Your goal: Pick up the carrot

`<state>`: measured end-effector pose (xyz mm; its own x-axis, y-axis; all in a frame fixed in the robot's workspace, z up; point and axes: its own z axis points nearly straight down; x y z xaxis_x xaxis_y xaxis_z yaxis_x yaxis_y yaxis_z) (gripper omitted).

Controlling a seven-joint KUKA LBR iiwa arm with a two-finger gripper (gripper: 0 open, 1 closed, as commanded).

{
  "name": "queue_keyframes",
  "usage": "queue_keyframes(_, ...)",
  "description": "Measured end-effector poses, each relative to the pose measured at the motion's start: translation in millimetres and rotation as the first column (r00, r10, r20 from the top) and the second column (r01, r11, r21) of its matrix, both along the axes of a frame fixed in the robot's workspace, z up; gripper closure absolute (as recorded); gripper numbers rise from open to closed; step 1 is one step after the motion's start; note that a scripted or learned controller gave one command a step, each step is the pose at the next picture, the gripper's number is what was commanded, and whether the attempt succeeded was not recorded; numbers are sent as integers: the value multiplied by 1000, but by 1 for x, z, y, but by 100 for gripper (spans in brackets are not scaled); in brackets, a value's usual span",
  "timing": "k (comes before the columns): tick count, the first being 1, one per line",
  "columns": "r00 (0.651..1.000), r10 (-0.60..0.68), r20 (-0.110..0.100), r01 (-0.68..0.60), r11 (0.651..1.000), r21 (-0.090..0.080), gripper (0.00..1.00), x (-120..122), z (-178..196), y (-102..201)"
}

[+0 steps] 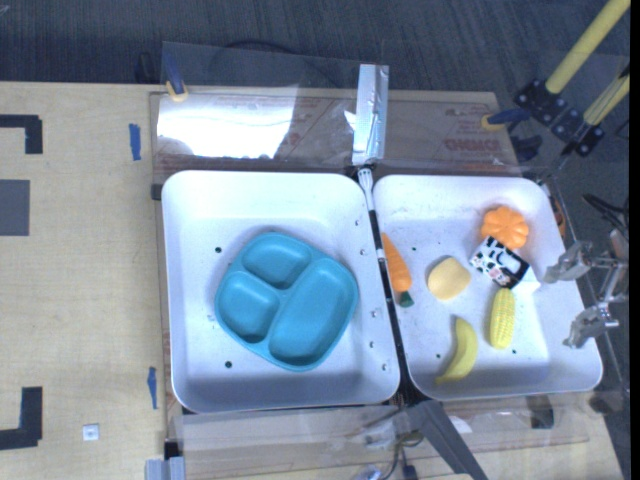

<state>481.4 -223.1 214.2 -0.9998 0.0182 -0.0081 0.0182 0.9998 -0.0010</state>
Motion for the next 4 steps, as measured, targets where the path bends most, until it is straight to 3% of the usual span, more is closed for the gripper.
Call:
queue_keyframes(1,1000,-18,1,18,1000,0,0,16,42,0)
queue_keyframes(2,912,410,-6,-410,912,3,0,7,-25,1)
queue_keyframes(3,913,407,2,-407,913,-2,100,9,-13,1)
queue_keyframes(4,913,408,1,-408,913,-1,0,9,-13,1)
